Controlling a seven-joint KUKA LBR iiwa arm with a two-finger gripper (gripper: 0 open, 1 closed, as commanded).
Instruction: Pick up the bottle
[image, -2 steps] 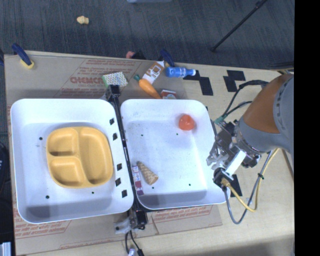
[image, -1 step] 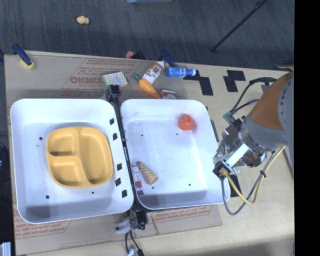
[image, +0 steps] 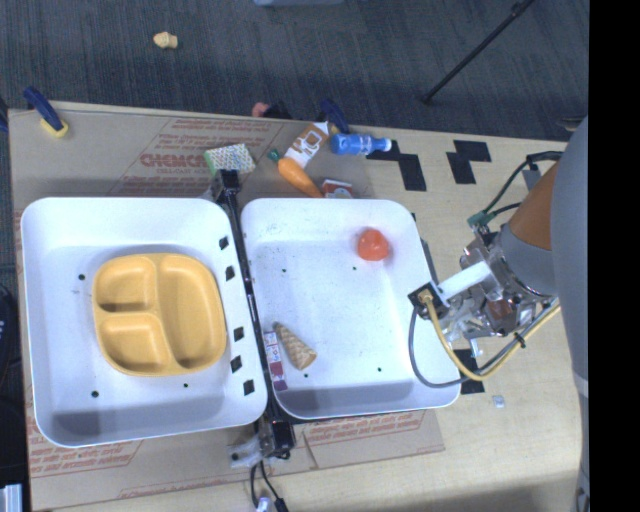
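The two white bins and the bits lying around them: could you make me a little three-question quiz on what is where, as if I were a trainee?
1. True or false: the yellow divided plate lies in the right bin.
2. Which lies in the right bin? A) blue bottle B) red ball C) carrot
3. Fill in: the gripper is at the right bin's ____ rim.

Key:
1. False; it lies in the left bin.
2. B. The bottle and carrot lie on the bench beyond the bins.
3. Right, outside the bin.
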